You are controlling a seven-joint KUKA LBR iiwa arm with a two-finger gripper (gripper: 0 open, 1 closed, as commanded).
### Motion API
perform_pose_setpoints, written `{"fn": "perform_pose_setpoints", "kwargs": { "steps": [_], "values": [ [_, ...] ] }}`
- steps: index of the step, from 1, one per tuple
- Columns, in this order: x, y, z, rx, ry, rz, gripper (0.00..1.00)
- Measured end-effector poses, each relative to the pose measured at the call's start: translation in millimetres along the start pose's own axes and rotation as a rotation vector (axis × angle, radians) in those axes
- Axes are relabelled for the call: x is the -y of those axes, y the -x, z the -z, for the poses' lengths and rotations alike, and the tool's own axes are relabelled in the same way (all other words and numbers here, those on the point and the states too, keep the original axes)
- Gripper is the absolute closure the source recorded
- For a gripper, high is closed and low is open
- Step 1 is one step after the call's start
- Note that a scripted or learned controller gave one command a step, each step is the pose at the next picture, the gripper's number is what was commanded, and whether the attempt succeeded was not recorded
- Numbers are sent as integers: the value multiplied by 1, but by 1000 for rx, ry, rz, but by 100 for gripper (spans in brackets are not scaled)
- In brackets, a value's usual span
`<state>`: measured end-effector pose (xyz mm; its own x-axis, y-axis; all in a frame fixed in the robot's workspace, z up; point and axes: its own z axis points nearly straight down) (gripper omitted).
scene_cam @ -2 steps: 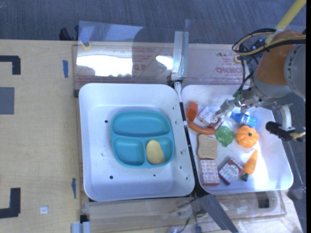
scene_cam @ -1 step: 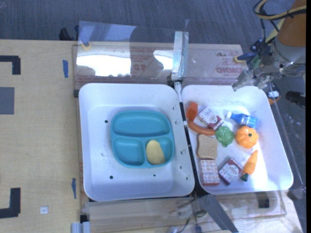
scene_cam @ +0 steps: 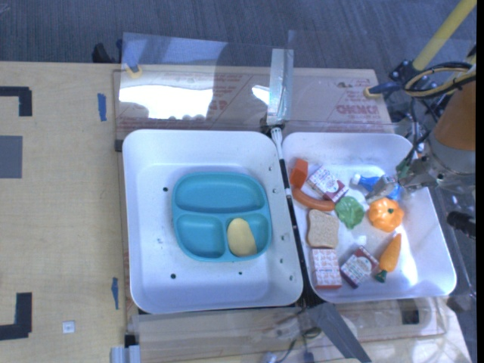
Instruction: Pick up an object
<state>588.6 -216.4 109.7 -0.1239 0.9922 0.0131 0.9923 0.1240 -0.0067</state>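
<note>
The right white bin point(scene_cam: 442, 259) holds several toy foods. An orange fruit point(scene_cam: 386, 214) lies near its right side, with a green leafy piece point(scene_cam: 350, 212) just left of it. A bread slice point(scene_cam: 324, 231), a carrot point(scene_cam: 389, 254), a sausage point(scene_cam: 310, 199), an orange-red block point(scene_cam: 300, 172), a small blue item point(scene_cam: 370, 181) and little cartons point(scene_cam: 326, 181) point(scene_cam: 327, 268) point(scene_cam: 358, 266) lie around them. My gripper point(scene_cam: 404, 178) hangs at the bin's upper right, just above and to the right of the orange fruit, with the blue item to its left. Nothing shows held in it.
The left white bin point(scene_cam: 144, 225) bears a blue divided plate point(scene_cam: 219, 195) with a yellow oval food point(scene_cam: 241, 237) in its lower right compartment. Clear plastic panels point(scene_cam: 197, 89) stand behind both bins. Cables and a yellow pole point(scene_cam: 446, 25) crowd the upper right.
</note>
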Motion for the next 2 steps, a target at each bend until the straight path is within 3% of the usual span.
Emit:
{"fn": "perform_pose_setpoints", "kwargs": {
  "steps": [1, 2],
  "values": [
    [-3, 3, 14, 10, 11, 0, 100],
    [-71, -23, -23, 6, -35, -87, 100]
  ]
}}
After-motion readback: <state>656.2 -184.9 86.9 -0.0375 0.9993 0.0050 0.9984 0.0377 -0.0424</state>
